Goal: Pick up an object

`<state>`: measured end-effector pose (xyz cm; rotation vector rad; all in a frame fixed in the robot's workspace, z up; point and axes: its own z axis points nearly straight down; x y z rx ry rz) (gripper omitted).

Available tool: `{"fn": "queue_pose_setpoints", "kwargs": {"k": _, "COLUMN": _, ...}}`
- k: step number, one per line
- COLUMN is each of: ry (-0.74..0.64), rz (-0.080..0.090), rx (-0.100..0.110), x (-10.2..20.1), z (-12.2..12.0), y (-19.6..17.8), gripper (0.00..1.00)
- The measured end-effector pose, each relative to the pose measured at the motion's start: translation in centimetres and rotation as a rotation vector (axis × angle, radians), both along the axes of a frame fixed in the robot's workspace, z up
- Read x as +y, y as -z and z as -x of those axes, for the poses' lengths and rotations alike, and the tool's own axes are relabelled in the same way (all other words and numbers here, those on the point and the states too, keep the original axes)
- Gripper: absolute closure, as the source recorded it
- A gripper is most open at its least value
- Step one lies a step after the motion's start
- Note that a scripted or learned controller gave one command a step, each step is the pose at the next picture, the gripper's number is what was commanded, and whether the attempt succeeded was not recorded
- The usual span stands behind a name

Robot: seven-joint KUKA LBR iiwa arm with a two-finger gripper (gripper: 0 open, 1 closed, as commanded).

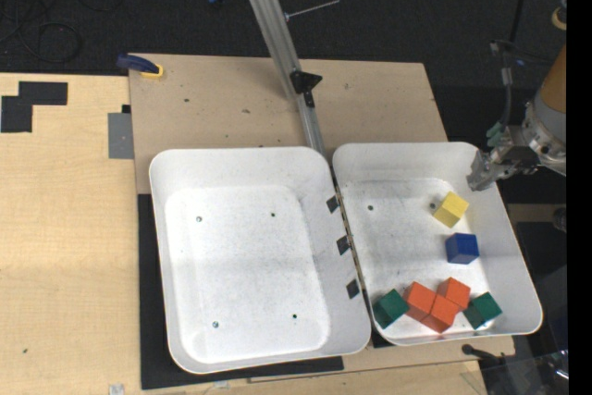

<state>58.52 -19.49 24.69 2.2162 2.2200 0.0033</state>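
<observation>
Where crowded: right bin [407, 164], blocks [435, 302].

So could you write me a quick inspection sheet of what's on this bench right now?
Surface: wooden bench bearing two shallow white bins side by side, left bin and right bin.
Job's things: in the right bin, a yellow block, a blue block, two orange blocks touching, and two green blocks flanking them near the front edge.
Clutter: a blue and yellow clamp at the bench's far left corner.
Grippers: gripper over the right bin's far right corner, beside the yellow block; nothing seen held.
Cables: dark cables on the floor, upper left.
Surroundings: slanted metal rail behind the bins; dark floor.
</observation>
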Motion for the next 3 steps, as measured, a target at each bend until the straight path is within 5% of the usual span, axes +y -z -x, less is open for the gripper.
{"fn": "queue_pose_setpoints", "kwargs": {"k": 1, "ry": -0.005, "rz": -0.001, "rx": 0.005, "x": 0.0, "z": 0.0, "y": -0.6, "gripper": 1.00}}
{"fn": "queue_pose_setpoints", "kwargs": {"k": 3, "ry": -0.004, "rz": -0.005, "rx": 0.008, "x": 11.4, "z": 1.1, "y": -0.3, "gripper": 1.00}}
